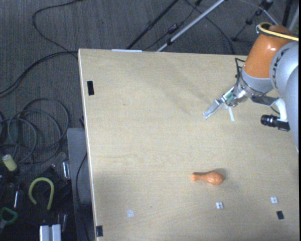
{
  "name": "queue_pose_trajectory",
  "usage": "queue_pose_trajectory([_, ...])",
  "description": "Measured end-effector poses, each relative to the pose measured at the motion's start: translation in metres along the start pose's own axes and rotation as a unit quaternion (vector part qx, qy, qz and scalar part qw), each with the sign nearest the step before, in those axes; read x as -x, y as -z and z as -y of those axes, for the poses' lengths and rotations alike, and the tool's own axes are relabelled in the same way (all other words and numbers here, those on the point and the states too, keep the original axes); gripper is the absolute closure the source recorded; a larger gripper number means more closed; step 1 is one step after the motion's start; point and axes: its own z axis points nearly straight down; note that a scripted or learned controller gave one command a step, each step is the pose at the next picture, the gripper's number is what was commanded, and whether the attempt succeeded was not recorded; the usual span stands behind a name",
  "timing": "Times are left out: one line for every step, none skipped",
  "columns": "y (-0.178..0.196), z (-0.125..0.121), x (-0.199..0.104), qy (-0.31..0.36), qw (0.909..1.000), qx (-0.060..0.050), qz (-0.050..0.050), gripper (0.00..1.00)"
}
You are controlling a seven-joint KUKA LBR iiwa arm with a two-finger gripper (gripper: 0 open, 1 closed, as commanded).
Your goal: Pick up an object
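Note:
A small orange object, shaped like a drumstick with its thin end pointing left, lies alone on the tan wooden benchtop toward the front. My gripper hangs at the right side of the bench, well behind the orange object and slightly right of it. Its fingers are spread, one reaching left and down, and nothing is between them. The orange-banded wrist sits above and right of it.
Small black and white markers dot the benchtop, including a black marker at the left edge and a white tag in front of the orange object. Cables and tools lie on the floor to the left. Stand legs cross behind the bench.

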Motion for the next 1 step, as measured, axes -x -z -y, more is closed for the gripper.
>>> queue_pose_trajectory([-0.0142,-0.0044,-0.0077,0.124,0.9923,0.001,0.000,0.00])
